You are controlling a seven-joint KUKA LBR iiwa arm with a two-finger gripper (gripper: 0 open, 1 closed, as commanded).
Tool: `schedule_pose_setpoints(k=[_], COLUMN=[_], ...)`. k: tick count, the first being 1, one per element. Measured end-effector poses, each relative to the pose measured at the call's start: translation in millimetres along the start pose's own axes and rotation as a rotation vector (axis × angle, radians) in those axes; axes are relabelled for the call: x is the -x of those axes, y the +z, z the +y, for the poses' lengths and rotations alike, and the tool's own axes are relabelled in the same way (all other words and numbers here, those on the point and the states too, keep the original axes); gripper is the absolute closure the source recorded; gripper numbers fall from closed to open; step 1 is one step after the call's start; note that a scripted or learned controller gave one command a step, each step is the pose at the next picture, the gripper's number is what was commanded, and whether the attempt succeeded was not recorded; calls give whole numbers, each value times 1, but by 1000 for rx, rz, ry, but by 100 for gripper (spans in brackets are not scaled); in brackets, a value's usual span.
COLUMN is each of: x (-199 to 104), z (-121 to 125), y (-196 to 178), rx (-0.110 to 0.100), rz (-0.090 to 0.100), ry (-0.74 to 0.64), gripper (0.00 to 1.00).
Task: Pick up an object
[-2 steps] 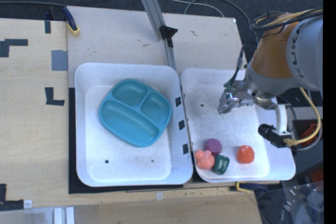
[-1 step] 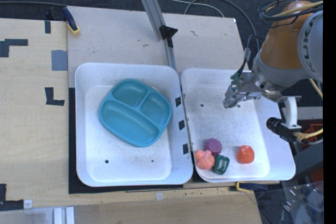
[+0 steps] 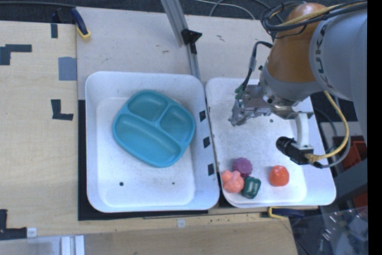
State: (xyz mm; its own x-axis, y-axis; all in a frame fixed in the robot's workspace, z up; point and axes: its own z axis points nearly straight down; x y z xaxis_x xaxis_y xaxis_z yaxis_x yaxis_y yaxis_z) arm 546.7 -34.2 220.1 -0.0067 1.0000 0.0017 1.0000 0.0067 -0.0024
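The bench (image 3: pixel 36 146) is pale wood-grain board with a few dark tape marks on it, and two shallow white plastic bins sit on it side by side, their inner rims touching. The left bin (image 3: pixel 98 146) is the roomier one, smooth and glossy with rounded corners. The right bin (image 3: pixel 319 188) looks a little scuffed and speckled on its floor.

Now the arm (image 3: pixel 334 51), a bulky grey casing with a rounded orange band above the wrist, reaches in from the right over the right bin, cables looping around it. Its gripper (image 3: pixel 237 119) hangs over the upper left part of that bin, near the rim between the bins; from here I cannot tell whether the jaws are spread or pressed together, and nothing shows between them.

In the left bin lies a teal divided plate (image 3: pixel 154 127), smooth moulded plastic, roundish, with three compartments. Its long axis runs on a slant, from upper left down to lower right.

Down to the small stuff, all bunched along the near edge of the right bin, well apart from the gripper. A red-orange rounded toy (image 3: pixel 279 175) sits alone on the right. A knobbly purple piece (image 3: pixel 242 166) sits above a lumpy salmon-orange piece (image 3: pixel 232 181), and just beside them a small dark green piece (image 3: pixel 251 187), tilted, long axis slanting up to the right.
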Motion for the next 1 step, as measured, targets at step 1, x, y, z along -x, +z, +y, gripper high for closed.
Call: schedule_pose_setpoints(k=[1], x=[-48], z=[13], y=[3], rx=[1], rz=[0], ry=[0], gripper=[100])
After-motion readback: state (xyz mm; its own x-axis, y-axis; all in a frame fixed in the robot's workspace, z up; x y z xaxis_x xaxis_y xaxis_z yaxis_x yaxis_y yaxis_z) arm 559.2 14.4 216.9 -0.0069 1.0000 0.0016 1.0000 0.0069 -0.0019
